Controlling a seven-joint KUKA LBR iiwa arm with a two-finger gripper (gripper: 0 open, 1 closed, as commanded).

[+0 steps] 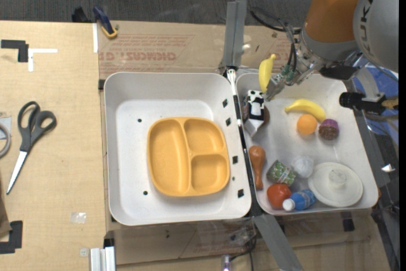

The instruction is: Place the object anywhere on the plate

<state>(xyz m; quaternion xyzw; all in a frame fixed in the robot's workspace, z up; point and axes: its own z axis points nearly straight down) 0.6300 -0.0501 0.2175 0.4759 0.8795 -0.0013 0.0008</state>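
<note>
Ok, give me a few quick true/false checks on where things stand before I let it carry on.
1. The yellow plate sits in the left bin. True.
2. A banana already lies on the plate. False: its compartments hold nothing; one banana lies in the right bin.
3. The gripper is over the right bin. True.
4. The scissors are inside the left bin. False: they lie on the bench, left of it.

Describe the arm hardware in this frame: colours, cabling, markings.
The arm has a grey shell with part of dark lettering on it and a broad orange band above the wrist. The gripper is a small metallic assembly with thin wires and a green part. A yellow-and-black cable runs over the top.
</note>
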